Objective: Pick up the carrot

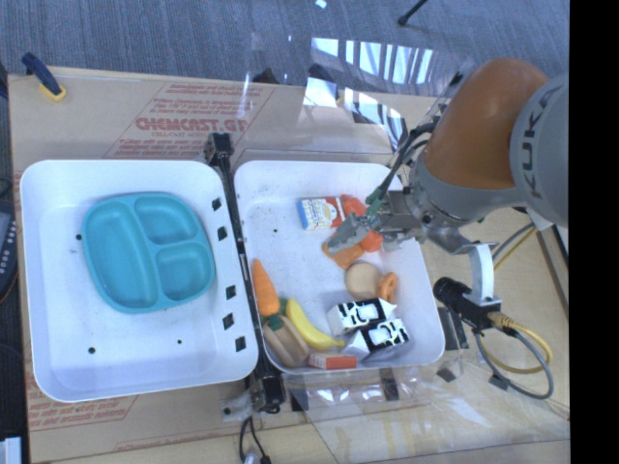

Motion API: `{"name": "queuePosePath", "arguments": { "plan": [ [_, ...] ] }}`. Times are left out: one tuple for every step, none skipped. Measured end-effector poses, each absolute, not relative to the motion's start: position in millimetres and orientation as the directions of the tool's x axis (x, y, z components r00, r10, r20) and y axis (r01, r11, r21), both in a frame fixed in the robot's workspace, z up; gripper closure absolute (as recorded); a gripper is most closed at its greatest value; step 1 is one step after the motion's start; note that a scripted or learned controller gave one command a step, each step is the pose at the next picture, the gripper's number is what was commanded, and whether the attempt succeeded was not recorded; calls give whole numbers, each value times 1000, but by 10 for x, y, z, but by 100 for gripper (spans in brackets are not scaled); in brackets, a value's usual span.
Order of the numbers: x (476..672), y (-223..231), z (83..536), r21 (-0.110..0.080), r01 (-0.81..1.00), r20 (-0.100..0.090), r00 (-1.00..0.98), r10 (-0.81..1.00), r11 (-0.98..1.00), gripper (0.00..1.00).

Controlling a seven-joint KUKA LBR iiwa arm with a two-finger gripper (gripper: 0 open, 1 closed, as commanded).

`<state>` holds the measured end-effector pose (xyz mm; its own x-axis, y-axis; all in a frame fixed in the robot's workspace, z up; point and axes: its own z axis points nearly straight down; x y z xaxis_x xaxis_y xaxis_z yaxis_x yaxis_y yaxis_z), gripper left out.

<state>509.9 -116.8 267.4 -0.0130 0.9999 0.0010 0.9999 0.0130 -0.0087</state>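
The carrot (264,286) is orange with a green top and lies near the left wall of the right bin (290,191), pointing up the view. My gripper (354,232) hangs over the middle right of that bin, well to the right of the carrot and apart from it. An orange piece (340,250) lies right under the gripper; whether the gripper touches it is unclear.
Around the carrot lie a banana (311,328), a brown bread piece (282,341), a beige bun (363,278), black-and-white blocks (373,323) and a small carton (317,213). The left bin (48,356) holds a blue divided tray (148,249).
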Motion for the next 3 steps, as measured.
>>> {"name": "queuePosePath", "arguments": {
  "plan": [
    [5031, 93, 1876, -15, 999, 1, -46, 999, 46, 0],
    [4999, -759, 1902, -7, 990, -5, 139, 990, -139, 0],
    [5243, -928, 1049, -13, 994, -3, 108, 994, -108, 0]
  ]
}}
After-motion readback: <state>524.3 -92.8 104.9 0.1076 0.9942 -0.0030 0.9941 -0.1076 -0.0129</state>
